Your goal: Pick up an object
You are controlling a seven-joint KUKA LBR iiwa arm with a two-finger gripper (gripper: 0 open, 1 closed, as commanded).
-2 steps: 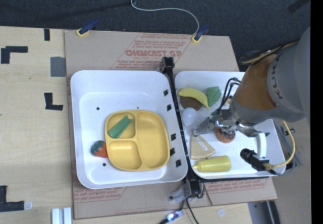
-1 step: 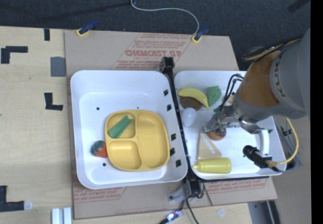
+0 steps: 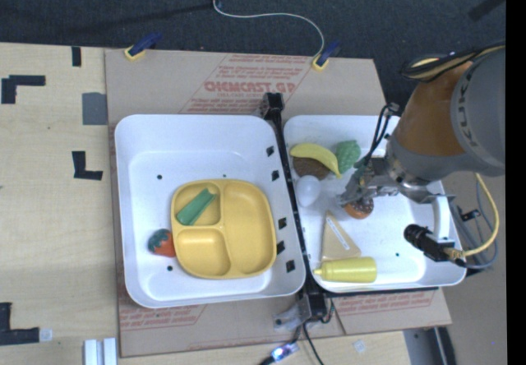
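In the right bin, a yellow bottle lies at six o'clock, a pale wedge just above it. Farther up, the jaws sit low over a small orange-brown object, probably the target; whether they grip it, I cannot tell. A banana and green piece crowd twelve o'clock, likely limiting approach.

I see two bins side by side: in the left bin a divided plate sits toward the front edge, with a pod in its back-left compartment and a small fruit just off the plate's left side. In the right bin, a banana lies near the back-left corner, a bottle along the front edge.
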